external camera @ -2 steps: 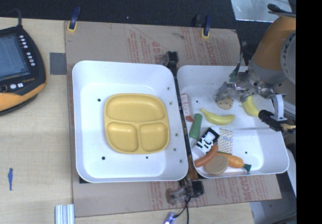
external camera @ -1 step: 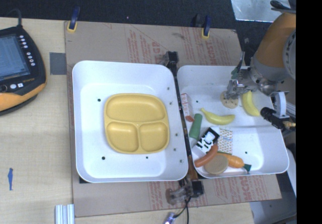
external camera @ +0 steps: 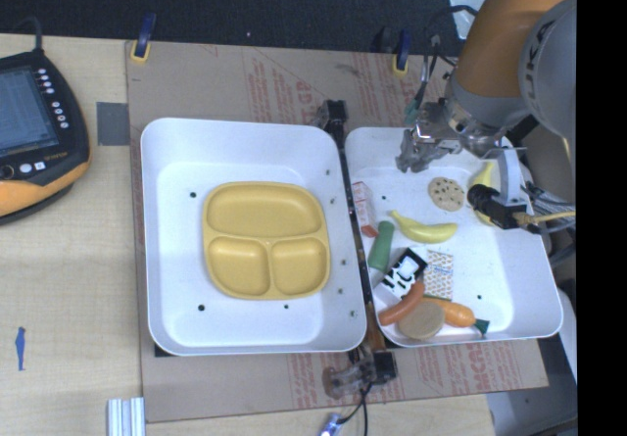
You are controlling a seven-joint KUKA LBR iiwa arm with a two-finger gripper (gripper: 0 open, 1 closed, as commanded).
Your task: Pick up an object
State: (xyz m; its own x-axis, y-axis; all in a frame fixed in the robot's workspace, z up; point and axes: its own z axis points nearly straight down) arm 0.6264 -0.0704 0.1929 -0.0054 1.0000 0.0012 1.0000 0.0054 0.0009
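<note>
The gripper (external camera: 419, 152) hangs low over the far end of the right bin (external camera: 534, 267); whether it is spread or pressed together I cannot tell, and nothing shows in its grasp. Just beside it lies a cookie (external camera: 446, 192), then a banana (external camera: 424, 226) nearer the bin's middle, with a carrot (external camera: 455, 312) and a sausage (external camera: 403, 304) at the near edge. Judging from this, the pick is not yet made; closing on something and lifting are left
</note>
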